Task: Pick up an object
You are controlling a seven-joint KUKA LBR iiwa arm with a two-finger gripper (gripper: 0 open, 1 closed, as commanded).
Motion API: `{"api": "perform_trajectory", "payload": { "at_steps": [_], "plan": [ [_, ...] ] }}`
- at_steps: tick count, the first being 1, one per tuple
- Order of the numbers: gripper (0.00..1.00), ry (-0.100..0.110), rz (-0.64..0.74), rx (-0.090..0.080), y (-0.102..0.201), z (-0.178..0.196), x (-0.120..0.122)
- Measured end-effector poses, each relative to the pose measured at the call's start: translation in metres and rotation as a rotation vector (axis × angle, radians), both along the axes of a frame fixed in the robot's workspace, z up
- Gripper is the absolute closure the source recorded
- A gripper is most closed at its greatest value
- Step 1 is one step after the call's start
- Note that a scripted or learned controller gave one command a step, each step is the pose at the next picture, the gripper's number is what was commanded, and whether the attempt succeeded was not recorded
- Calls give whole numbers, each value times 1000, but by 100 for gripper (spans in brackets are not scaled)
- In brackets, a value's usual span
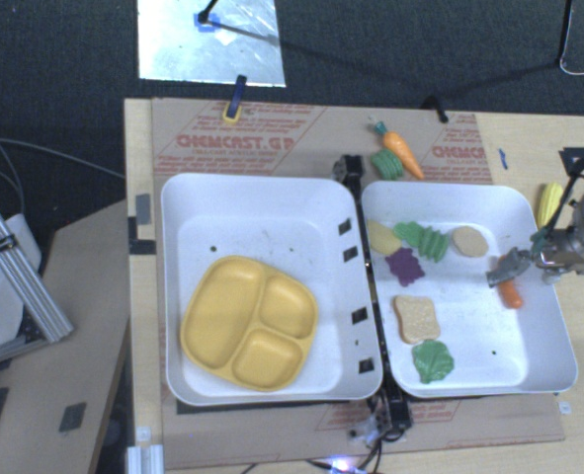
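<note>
End effector point(510, 268) parked over the right bin point(543, 349), by the small orange piece point(512, 295).

It sits right above that orange piece at the bin's right side, honestly can't tell if it's spread or pinching. Bread slice point(416, 318) lies mid-bin; yellow tray point(249, 321) is in the left bin point(262, 205).

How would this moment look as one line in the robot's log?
task: pick up object | gripper: over right bin, at orange toy | grasp: unconfirmed | yellow tray: left bin
</note>
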State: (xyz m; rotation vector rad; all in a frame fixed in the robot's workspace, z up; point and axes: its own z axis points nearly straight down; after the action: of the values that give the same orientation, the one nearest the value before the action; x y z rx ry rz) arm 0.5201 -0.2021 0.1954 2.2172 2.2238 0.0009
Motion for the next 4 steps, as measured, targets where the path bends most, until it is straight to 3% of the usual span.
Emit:
{"api": "perform_trajectory", "payload": {
  "at_steps": [1,2,3,4],
  "plan": [
    [0,3,6,5,93,-115,-27],
    [0,-16,10,1,146,-4,40],
    [0,9,-7,2,114,-116,-20],
    [0,-3,0,-1,97,-108,13]
  ]
}}
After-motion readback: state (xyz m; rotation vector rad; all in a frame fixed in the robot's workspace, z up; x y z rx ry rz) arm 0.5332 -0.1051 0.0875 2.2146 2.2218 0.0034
